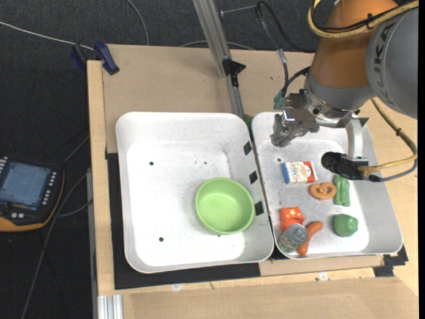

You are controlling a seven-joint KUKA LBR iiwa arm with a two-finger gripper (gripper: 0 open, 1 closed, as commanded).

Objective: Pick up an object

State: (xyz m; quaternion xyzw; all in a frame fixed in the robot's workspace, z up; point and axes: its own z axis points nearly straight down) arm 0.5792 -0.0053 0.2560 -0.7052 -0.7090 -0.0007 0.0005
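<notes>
Claw (284, 135) hangs over the right bin's (385, 234) far-left corner, finger state not discernible, nothing visibly held; small carton (298, 172) lies just beside it, likely the nearest candidate, other toys clustered toward the near edge.

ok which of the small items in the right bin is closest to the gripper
The small box with the blue and red label, lying just below the gripper; the pretzel and the green pieces sit farther toward the bin's front.
</notes>
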